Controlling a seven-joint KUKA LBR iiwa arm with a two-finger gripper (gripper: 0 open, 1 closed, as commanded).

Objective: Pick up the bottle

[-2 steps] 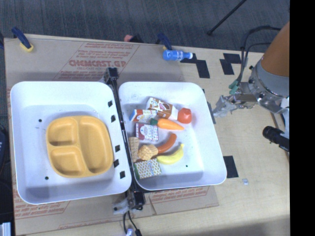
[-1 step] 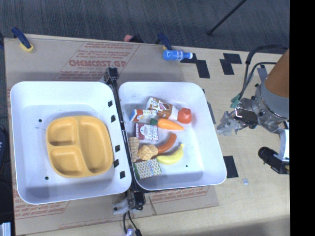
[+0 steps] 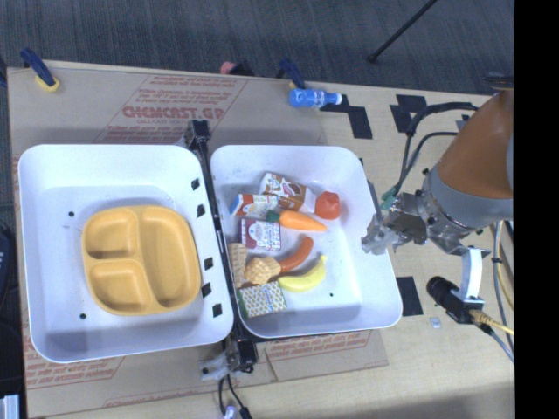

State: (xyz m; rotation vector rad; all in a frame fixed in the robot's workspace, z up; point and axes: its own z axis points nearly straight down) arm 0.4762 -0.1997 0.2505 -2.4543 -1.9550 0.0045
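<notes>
Lying on the bench (image 3: 175, 103) beyond the right bin (image 3: 371, 260), the blue bottle (image 3: 313, 99) rests on its side, well apart from the arm. The pincer (image 3: 377, 236) hovers at that bin's right rim, its grip impossible to tell. A yellow divided tray (image 3: 140, 260) sits in the left bin (image 3: 44, 234).

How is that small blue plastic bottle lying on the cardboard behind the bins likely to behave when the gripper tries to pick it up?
The small blue plastic bottle lies on its side, so a nudge would probably roll it. It looks small and likely light, so it may skid across the flat cardboard. Its smooth, rounded body could slip between fingers.
</notes>
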